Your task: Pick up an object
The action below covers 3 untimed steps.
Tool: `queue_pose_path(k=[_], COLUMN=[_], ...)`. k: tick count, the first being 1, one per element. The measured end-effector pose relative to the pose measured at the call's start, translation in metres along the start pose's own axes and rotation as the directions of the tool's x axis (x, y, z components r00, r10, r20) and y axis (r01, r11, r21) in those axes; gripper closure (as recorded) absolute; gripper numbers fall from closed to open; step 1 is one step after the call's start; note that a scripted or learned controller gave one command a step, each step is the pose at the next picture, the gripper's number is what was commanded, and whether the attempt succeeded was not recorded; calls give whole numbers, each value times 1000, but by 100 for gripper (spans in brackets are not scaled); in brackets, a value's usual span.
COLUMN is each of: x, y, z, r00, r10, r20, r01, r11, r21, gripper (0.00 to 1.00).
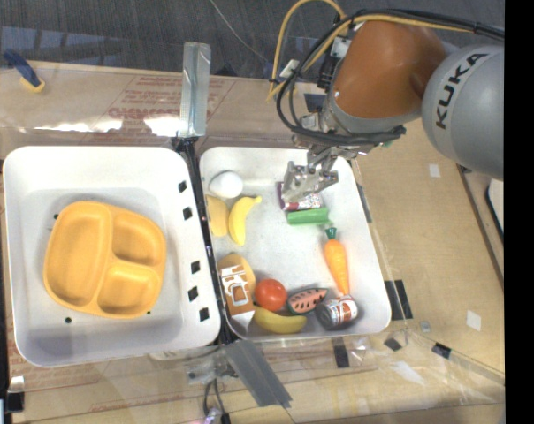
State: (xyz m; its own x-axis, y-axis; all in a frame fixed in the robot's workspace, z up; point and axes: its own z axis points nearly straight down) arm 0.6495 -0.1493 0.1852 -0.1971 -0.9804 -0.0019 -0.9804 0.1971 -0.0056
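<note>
The arm [426, 69] reaches in from the right, its orange band above the far edge of the right bin [366, 237]. The left bin [19, 237] holds a yellow tray [103, 259]. The gripper [304, 188] hangs low over the far part of the right bin, just above a green block [308, 215] with a pink bit at its far edge; whether it is open or grips anything, I cannot tell. To the left lie a banana [240, 217] and an egg [225, 184]. Nearer lie a carrot [337, 263], a bread loaf [236, 285], a second banana [279, 321], a tomato [270, 293], a can [339, 311] and a melon slice [308, 299].
</note>
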Motion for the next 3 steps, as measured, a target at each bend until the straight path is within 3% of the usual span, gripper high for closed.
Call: queue_pose_path(k=[1, 2, 3], x=[1, 50, 61], y=[1, 32, 61], z=[1, 91, 92], r00=[1000, 979, 871], r10=[2, -205, -490], r20=[0, 0, 8], r01=[-2, 205, 490], r11=[1000, 979, 872], r21=[-3, -1, -2], gripper=[0, 0, 0])
